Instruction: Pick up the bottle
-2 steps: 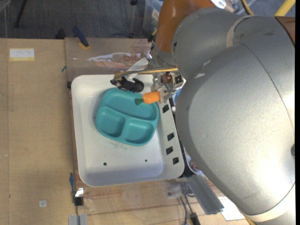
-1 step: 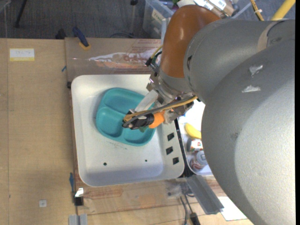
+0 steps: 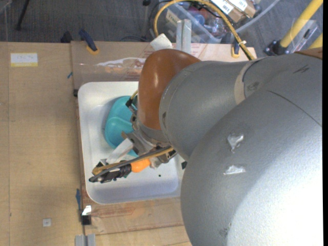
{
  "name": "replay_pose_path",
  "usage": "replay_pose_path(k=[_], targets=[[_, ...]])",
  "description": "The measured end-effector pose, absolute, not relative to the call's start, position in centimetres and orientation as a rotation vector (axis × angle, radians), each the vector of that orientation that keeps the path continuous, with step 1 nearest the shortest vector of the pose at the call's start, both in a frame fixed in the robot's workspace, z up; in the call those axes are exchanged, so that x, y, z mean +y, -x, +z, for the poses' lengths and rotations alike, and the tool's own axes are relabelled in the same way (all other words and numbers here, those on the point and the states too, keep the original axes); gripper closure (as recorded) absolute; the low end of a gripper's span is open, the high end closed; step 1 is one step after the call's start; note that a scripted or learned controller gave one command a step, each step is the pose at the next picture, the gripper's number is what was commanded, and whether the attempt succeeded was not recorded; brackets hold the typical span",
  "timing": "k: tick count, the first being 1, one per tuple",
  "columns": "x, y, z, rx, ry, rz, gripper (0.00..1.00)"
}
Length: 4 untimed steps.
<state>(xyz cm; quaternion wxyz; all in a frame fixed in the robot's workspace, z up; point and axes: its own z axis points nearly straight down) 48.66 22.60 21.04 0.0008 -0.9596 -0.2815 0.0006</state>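
A teal, rounded plastic item (image 3: 118, 122), which may be the bottle, lies in the upper left of the left white bin (image 3: 92, 137). My arm's orange band (image 3: 154, 86) and grey wrist hang right over the bin. The gripper (image 3: 134, 136) is low in the bin, against the teal item's right side, and the wrist hides most of it. A white piece (image 3: 122, 148) pokes out just below the teal item.
A long tool with an orange and black handle (image 3: 128, 167) lies across the lower part of the bin. The arm's large grey body (image 3: 246, 152) covers the right bin. A clear box of clutter (image 3: 220, 4) stands behind the bench.
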Motion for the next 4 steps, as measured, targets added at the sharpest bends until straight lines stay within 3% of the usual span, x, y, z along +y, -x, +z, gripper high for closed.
replay_pose_path(k=[1,2,3,4], targets=[[22.6,-47.9,37.3,-1.280,2.868,0.001,1.00],[22.4,-50.3,27.1,-2.160,2.278,0.005,1.00],[22.3,-62.1,26.6,-1.555,2.729,0.000,1.00],[22.6,-55.2,24.4,-1.214,2.895,0.007,1.00]])
